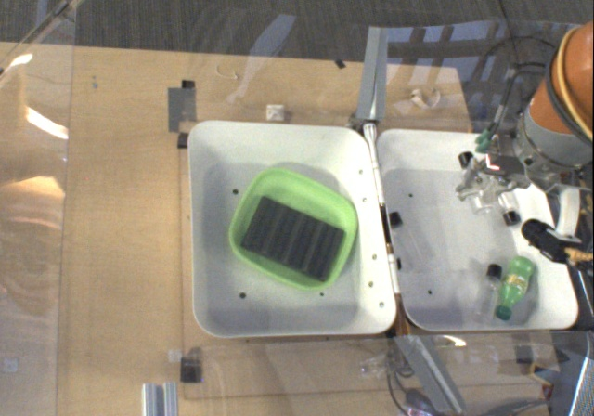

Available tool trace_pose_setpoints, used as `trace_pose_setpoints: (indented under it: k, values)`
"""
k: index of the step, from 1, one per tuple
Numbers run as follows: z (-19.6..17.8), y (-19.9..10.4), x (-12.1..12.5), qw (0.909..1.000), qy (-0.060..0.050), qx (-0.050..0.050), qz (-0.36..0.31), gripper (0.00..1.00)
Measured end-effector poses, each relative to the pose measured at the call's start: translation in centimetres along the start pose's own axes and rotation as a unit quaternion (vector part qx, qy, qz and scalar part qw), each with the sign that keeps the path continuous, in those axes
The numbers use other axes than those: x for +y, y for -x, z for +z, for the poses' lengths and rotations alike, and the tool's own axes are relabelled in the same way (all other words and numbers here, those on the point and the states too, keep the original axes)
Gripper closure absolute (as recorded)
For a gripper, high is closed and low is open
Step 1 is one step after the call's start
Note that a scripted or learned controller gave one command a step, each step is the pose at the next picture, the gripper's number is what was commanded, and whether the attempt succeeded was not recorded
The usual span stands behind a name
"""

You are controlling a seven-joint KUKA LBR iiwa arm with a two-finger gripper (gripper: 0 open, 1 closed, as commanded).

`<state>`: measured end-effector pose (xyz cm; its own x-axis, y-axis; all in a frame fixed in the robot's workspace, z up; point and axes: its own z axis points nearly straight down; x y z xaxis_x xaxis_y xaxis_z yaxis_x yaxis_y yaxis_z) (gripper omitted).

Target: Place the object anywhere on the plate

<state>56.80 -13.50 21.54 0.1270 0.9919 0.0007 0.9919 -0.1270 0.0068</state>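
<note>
A small green bottle lies in the right bin, near its front right corner. The lime-green plate sits in the middle of the left bin, and a dark ridged slab covers its inside. My gripper hangs over the back right part of the right bin, up and to the left of the bottle and apart from it. Nothing shows in its grasp. The grey arm with its orange band comes in from the right edge.
A raised divider runs between the two bins. Small black bits lie on the right bin's floor, and another lies beside the bottle. A grey metal bracket stands behind the bins. Wooden bench spreads to the left.
</note>
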Motion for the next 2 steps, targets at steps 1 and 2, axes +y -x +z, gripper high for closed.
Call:
trace_pose_setpoints:
  k: [1,2]
  values:
    - [2.5,-6.1,-0.2,0.9991,-0.001,0.0,-0.042,1.0]
    - [3.1,-17.0,-0.5,0.9964,-0.001,0.001,-0.085,1.0]
